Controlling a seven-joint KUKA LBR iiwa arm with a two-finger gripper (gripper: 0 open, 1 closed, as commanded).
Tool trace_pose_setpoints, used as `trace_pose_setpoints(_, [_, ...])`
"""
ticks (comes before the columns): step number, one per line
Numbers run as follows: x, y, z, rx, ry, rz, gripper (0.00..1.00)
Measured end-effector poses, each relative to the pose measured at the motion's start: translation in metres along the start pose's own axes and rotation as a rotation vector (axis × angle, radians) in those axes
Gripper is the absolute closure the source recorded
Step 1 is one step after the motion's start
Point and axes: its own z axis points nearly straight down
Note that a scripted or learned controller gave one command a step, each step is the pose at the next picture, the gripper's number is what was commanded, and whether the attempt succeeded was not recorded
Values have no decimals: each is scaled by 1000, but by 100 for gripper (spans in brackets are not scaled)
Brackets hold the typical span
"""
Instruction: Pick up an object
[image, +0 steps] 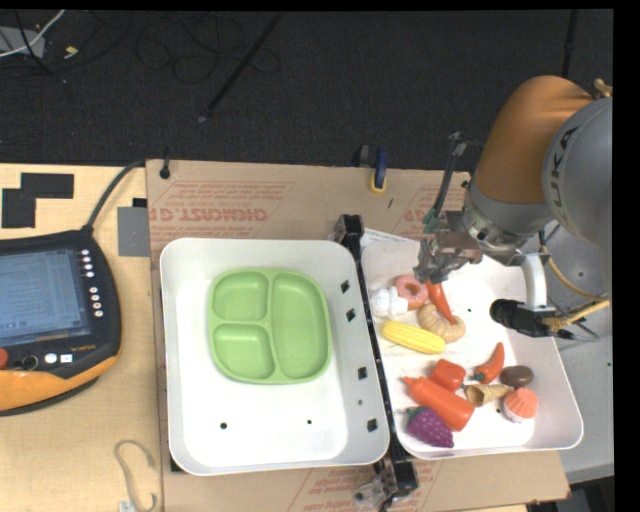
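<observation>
In the right bin (560, 395), the gripper (437, 270) hangs over a tight cluster of toy food; whether it is apart or together I cannot tell. A slim red-orange chili (440, 299) lies just beneath it, touching a pink donut (408, 289) and a tan pastry (440, 322). Crowding could make the grasp slip or drag neighbours along

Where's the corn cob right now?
The corn cob lies in the right bin, near its left wall, just below the gripper and beside a tan pretzel-like toy.
</observation>
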Motion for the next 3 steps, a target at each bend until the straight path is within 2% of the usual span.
trace_pose_setpoints(1, [4,-14,4,5,0,4,100])
trace_pose_setpoints(2, [2,-15,-13,3,0,1,100])
trace_pose_setpoints(3, [4,-10,-11,3,-1,4,100])
